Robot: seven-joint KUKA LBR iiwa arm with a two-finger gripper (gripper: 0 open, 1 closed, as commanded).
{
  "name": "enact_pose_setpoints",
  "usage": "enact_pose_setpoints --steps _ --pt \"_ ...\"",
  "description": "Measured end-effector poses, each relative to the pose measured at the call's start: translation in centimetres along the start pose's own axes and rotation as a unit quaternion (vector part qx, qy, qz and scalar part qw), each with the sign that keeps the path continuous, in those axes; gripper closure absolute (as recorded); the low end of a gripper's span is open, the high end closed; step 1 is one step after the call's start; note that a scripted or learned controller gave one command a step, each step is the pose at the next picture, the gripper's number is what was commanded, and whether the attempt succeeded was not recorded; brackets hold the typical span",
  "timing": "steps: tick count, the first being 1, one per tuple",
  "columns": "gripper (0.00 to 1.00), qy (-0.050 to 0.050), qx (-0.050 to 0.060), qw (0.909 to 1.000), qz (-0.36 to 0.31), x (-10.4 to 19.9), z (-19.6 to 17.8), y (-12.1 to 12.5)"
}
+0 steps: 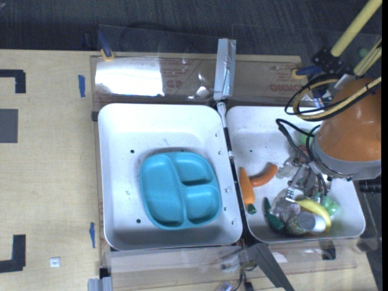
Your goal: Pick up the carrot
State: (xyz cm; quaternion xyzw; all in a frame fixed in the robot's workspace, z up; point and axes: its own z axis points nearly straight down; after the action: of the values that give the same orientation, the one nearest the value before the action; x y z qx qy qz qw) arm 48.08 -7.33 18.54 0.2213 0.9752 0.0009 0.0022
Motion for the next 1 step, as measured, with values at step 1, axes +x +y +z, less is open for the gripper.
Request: enact_pose_setpoints --steps 1 --pt "0.00 0.003 0.002 0.9889 0.148 -0.82 8.27 -1.61"
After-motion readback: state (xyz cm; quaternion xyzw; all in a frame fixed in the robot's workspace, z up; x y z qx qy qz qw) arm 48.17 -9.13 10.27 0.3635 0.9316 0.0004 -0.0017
